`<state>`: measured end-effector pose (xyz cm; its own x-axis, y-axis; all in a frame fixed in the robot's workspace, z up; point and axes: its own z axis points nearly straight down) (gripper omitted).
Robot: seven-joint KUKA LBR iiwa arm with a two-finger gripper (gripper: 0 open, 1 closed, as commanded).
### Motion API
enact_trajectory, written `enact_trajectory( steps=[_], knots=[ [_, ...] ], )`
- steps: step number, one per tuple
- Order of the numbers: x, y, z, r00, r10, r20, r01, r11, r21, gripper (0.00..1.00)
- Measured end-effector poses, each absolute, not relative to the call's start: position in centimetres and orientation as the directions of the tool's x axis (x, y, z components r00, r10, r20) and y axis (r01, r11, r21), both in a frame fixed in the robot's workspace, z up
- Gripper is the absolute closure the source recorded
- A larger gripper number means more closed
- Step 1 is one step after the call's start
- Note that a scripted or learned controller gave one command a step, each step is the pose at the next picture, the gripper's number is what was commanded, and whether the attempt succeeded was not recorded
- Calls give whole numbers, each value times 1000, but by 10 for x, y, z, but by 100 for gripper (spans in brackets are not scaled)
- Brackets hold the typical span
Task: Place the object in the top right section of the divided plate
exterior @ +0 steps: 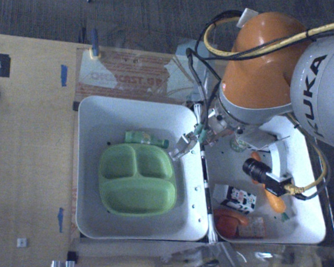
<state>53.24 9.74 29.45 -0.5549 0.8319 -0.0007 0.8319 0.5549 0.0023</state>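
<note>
A green divided plate (138, 179) lies in the left bin (87, 169), with two small sections at its far side and one large section at its near side. All its sections look bare. A small green bottle-like object (146, 138) lies on the bin floor just behind the plate's far edge. My gripper (181, 148) hangs over the left bin's right side, just off the plate's top right corner and to the right of the green object. Its two silver fingers stand apart, open, with nothing between them.
The right bin (314, 226) holds an orange carrot (271, 197), a black-and-white carton (242, 197), a red item (229, 219) and a pinkish box (255, 227). The arm's bulk covers that bin's far part. A wall (204, 186) divides the bins.
</note>
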Motion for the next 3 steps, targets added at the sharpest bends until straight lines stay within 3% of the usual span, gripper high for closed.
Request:
enact_trajectory(
  steps=[3],
  knots=[
    [532,97,294,-555,832,-1,832,555,2,0]
  ],
)
